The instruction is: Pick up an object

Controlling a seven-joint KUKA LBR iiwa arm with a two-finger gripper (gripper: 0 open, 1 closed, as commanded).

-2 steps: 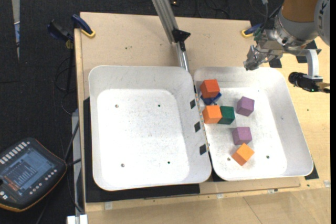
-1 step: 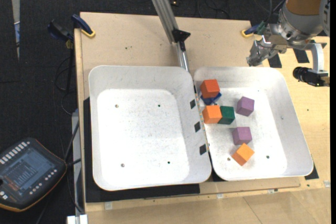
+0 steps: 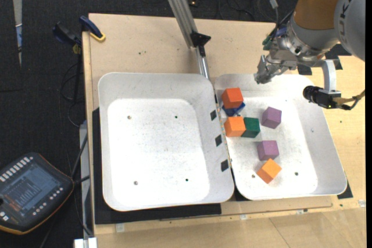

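Part of the maker's lettering, "KU", shows in dark letters on the grey arm (image 3: 353, 6); nothing else is legible.

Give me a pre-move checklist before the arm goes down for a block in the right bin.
1. Gripper carrying nothing: cannot tell; its tips are too small and dark to read.
2. Blocks within the right bin: ok; all six lie inside.
3. Free-standing target available: ok; the upper purple block, lower purple block and small orange block each stand apart.
4. Cluster by the divider: not ok; the orange block sits over a blue block, and another orange block touches the green block.
5. Gripper over a target: not ok; it hangs near the bin's far edge.
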